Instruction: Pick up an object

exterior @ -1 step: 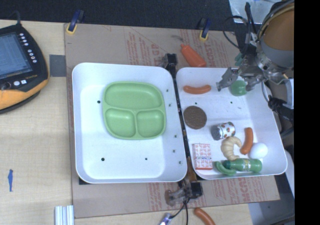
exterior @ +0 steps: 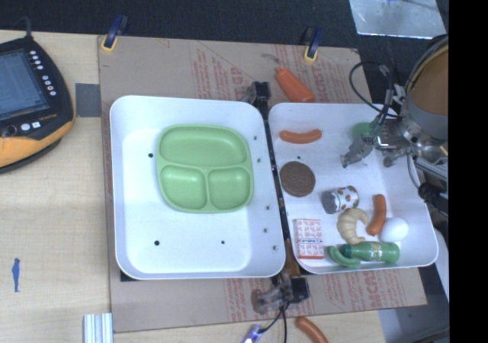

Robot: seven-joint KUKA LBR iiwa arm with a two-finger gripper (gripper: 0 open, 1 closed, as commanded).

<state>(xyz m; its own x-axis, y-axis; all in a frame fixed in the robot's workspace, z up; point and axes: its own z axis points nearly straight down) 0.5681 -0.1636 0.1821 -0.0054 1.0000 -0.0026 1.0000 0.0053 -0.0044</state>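
The right white bin (exterior: 320, 117) holds several small items. Among them are a brown sausage (exterior: 300, 136), a round brown cookie (exterior: 296, 179) and a small can (exterior: 341, 198). A croissant (exterior: 351, 224), an orange sausage (exterior: 377, 214) and a white egg (exterior: 394, 229) lie close together, with a green bottle (exterior: 366, 254) and a red-and-white packet (exterior: 307, 238) below them. My gripper (exterior: 355, 153) hangs low over the bin's upper right part, apart from these items. A small green object (exterior: 363, 132) lies right beside it; whether it is gripped is unclear.
The left bin (exterior: 130, 204) holds a green divided plate (exterior: 206, 167). An orange carrot-like piece (exterior: 293, 84) lies on the cardboard behind the right bin, and another orange piece (exterior: 313, 328) in front. A control pendant (exterior: 27, 101) rests at the far left.
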